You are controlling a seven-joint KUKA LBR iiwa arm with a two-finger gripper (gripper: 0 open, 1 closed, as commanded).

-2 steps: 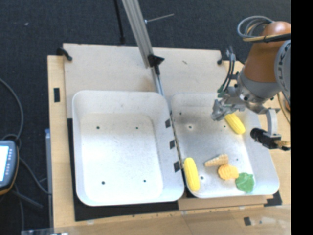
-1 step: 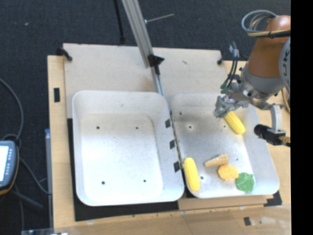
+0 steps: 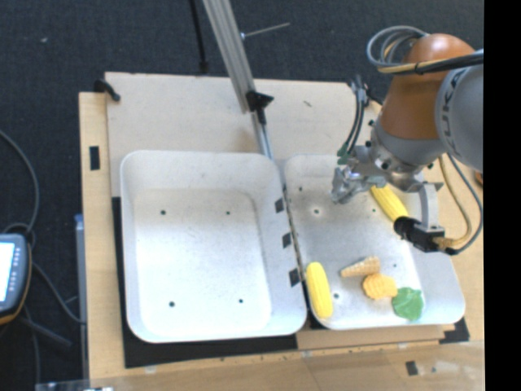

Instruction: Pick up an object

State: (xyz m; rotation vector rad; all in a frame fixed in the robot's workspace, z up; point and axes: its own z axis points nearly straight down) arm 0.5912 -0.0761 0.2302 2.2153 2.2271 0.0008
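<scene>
My gripper [image 3: 345,187] hangs over the far part of the right bin [image 3: 342,239], near its back wall. A yellow corn cob [image 3: 389,201] lies just to the gripper's right, partly under the wrist. Another yellow corn cob [image 3: 318,288] rests at the bin's near left edge. A small orange cone-shaped piece [image 3: 361,267], a round orange piece [image 3: 379,286] and a green leafy piece [image 3: 408,303] lie in the near right corner. Nothing shows between the gripper's tips.
The left bin [image 3: 203,243] stands beside the right one. A slanted metal post [image 3: 234,51] rises from the bench behind the bins. Cables loop around the arm at the right. A handheld screen [image 3: 11,271] sits off the bench's left side.
</scene>
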